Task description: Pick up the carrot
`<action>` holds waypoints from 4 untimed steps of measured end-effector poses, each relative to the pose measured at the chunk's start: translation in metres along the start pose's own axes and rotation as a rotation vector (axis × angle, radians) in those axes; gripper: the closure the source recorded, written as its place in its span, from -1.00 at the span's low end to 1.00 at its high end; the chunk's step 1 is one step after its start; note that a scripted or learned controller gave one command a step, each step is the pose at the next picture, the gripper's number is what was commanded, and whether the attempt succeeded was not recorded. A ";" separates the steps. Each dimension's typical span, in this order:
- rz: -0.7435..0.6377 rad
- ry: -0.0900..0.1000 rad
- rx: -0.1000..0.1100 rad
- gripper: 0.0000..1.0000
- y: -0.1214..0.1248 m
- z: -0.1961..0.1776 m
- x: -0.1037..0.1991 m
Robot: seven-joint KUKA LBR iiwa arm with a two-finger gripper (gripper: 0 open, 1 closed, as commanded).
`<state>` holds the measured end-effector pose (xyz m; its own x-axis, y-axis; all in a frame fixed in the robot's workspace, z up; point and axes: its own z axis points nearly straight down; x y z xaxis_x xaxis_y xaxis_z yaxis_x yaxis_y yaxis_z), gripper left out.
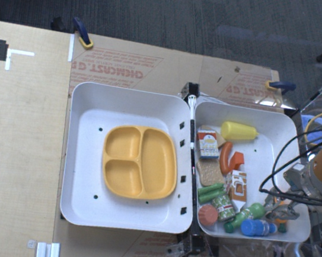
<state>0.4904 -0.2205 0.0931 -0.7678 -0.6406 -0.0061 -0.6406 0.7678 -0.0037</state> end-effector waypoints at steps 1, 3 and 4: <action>-0.316 -0.002 -0.007 1.00 -0.006 0.001 -0.013; -0.318 -0.010 -0.005 1.00 -0.006 -0.009 -0.019; -0.318 -0.011 -0.006 -1.00 -0.005 -0.009 -0.019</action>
<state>0.5085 -0.2123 0.1021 -0.5286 -0.8487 -0.0164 -0.8488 0.5287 -0.0016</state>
